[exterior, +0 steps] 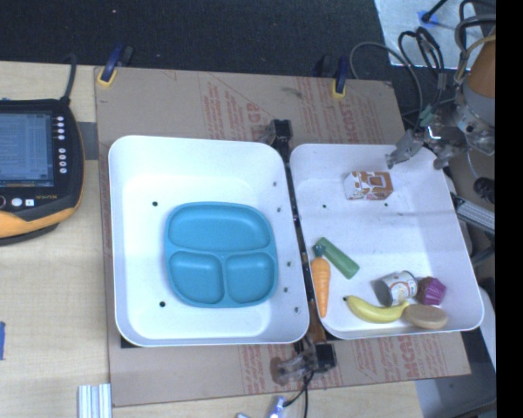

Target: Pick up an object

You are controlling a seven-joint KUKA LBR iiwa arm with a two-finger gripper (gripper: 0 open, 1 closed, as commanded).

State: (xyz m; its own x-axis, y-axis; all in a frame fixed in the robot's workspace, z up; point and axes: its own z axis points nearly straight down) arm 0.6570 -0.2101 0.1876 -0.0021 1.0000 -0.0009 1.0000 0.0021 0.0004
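Note:
My gripper [421,153] hangs over the far right corner of the right bin [436,225], its two fingers spread open with nothing between them. A brown and white packet [368,185] lies just to its front left, apart from the fingers. Along the bin's near side lie a green cylinder [338,258], a carrot [321,286], a banana [375,309], a small can [397,284], a purple object [431,290] and a tan oval piece [425,317].
The left bin [135,225] holds a blue divided plate [220,252]. A tablet controller [26,168] sits on the bench at far left. Cables [418,50] loop behind the arm at the upper right.

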